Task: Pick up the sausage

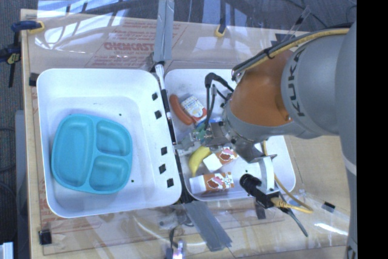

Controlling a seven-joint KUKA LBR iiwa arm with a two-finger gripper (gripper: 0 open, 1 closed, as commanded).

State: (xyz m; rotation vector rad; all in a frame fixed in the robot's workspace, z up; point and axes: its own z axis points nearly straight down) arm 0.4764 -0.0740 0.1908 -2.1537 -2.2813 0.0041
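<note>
Two shallow white bins sat side by side on the surface (91,48): the left bin (60,85) contained a blue sectioned plate (91,153), and the right bin (288,176) contained the sausage (179,108) at its upper left, just beside a small carton (193,106), with a banana (198,158) and a flat packet (213,181) lower down. The arm (291,91) covered the middle of the right bin, and the state of the pincer could not be told from above
</note>
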